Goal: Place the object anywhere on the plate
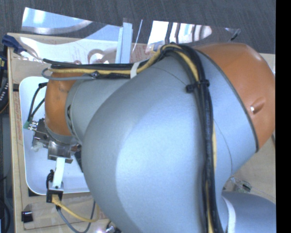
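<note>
The grey arm [160, 149] covers most of the view and reaches from the right across to the left white bin [26, 130]. Its orange band [56, 106] sits above the wrist, and below it the metal gripper [51, 147] hangs over the bin's floor. A black and yellow cable bundle [199, 96] runs along the arm. The object and the plate cannot be made out, because the arm hides much of both bins.

White bin [24, 130] on wooden bench [39, 215]
</note>
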You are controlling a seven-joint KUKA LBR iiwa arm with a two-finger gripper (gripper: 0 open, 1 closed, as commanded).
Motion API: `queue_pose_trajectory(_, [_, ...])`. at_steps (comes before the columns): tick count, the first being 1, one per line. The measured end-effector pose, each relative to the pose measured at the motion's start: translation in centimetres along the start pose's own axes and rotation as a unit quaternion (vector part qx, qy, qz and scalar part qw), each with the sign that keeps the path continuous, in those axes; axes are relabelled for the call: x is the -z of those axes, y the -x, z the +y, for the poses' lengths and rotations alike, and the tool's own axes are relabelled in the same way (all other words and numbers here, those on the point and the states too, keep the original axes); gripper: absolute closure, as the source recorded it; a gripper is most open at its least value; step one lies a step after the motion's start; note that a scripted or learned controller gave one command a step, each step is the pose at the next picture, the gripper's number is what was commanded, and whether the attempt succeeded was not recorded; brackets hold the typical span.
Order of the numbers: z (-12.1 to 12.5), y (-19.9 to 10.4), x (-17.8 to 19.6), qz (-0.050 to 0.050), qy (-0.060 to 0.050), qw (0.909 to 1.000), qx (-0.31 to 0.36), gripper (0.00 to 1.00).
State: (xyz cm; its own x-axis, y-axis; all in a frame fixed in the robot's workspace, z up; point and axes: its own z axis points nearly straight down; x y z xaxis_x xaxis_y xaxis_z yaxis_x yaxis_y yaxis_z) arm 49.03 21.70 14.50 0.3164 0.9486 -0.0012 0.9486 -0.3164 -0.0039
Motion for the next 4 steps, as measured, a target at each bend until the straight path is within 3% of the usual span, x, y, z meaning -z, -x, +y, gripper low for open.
queue_pose_trajectory(1, [0.7, 1.3, 4.3, 0.000, 0.000, 0.9990, 0.045, 0.00])
queue_pose_trajectory(2, [-1.3, 1.0, -5.5, -0.001, -0.002, 0.9836, -0.180, 0.00])
queue_pose_trajectory(3, [3.6, -0.1, 1.5, 0.000, -0.001, 0.9611, -0.276, 0.00])
queue_pose_trajectory(4, [11.5, -0.5, -5.0, -0.001, -0.001, 0.9686, -0.249, 0.00])
